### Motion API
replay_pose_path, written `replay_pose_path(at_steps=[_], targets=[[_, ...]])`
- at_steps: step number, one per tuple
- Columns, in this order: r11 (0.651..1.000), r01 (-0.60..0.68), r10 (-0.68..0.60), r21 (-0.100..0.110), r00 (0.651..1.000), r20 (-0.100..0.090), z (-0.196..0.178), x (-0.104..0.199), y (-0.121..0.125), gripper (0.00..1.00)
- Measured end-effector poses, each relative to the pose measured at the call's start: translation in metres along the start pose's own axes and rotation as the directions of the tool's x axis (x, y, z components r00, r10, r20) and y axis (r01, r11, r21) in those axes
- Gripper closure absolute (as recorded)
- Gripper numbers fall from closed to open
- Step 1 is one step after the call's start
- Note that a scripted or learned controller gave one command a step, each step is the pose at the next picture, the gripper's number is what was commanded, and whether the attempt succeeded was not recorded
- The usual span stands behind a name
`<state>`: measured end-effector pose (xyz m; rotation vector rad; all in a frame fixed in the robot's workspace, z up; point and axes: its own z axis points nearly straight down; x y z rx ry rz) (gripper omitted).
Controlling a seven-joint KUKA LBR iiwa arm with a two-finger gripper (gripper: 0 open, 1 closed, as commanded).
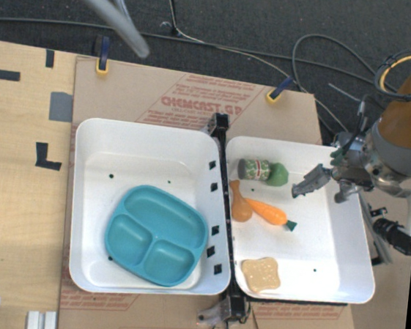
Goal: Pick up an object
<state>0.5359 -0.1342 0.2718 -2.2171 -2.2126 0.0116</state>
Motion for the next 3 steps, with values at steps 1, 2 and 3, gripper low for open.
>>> replay_pose_path(at_steps=[1, 2, 3], targets=[[1.0, 0.003, -0.003, -0.01, 1.0, 0.002, -0.005, 0.0, 0.002, 0.0], [1.0, 0.002, -0.002, -0.007, 1.0, 0.002, 0.046, -0.006, 0.009, 0.0], [1.0, 0.003, -0.003, -0.005, 1.0, 0.0, 0.102, 0.005, 0.008, 0.0]])
